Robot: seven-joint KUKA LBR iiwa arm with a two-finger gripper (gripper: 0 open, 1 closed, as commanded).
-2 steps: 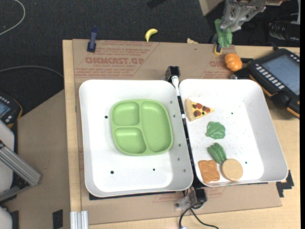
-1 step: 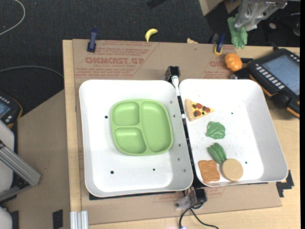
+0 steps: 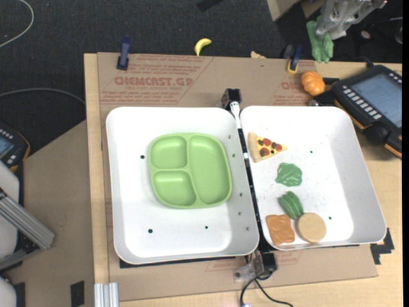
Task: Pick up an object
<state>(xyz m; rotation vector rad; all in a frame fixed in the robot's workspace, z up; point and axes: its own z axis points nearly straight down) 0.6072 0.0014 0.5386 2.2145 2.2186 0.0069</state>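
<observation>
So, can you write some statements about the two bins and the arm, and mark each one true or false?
1. The green plate lies in the left bin. True.
2. The pizza slice lies on the green plate. False: it lies in the right bin.
3. The gripper holds a green object above the bench, beyond the bins. True.
4. The small orange is inside the right bin. False: it sits on the bench outside it.
5. The banana lies outside both bins. True.
</observation>
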